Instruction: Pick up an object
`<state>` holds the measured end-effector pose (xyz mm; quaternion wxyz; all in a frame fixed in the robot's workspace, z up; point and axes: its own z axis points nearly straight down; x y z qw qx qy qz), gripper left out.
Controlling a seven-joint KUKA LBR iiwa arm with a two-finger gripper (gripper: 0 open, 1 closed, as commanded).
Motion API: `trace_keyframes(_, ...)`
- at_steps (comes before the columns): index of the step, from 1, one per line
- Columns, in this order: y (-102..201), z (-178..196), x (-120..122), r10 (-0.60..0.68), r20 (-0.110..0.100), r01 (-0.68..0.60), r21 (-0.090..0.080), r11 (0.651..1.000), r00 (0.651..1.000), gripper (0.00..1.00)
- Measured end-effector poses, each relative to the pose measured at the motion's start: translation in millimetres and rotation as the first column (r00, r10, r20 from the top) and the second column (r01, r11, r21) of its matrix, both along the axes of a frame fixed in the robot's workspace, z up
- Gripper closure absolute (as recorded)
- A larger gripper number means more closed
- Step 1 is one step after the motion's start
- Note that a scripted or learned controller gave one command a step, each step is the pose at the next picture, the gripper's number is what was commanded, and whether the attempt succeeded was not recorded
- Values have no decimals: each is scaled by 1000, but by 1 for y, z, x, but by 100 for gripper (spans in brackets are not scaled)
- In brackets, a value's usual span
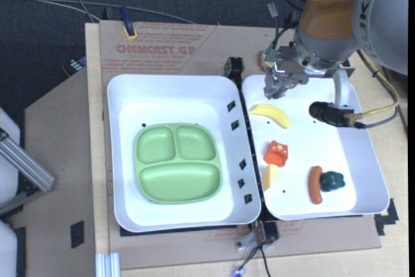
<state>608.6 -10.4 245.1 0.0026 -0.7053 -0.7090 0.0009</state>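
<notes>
The gripper (277,86) is seen at the far end of the right bin (363,159), just above the banana (271,115); its grasp cannot be told. Nearer lie a red block (277,152), a yellow stick (266,176), a sausage (315,184) and a green lump (333,181). A green tray (177,163) is set in the left bin (123,139).

1. Banana (270,115): yellow, curved, lay flat in right bin's upper left.
2. Red piece (277,152): below banana, touching a pale yellow wedge (266,176).
3. Sausage (315,184): orange-red, lengthwise, lower right.
4. Dark green lump (333,181): touching sausage's right side.
</notes>
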Motion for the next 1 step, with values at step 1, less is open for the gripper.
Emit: trace_keyframes(1, 62, 0, -9, 2, 2, -2, 1, 1000, 1000, 100)
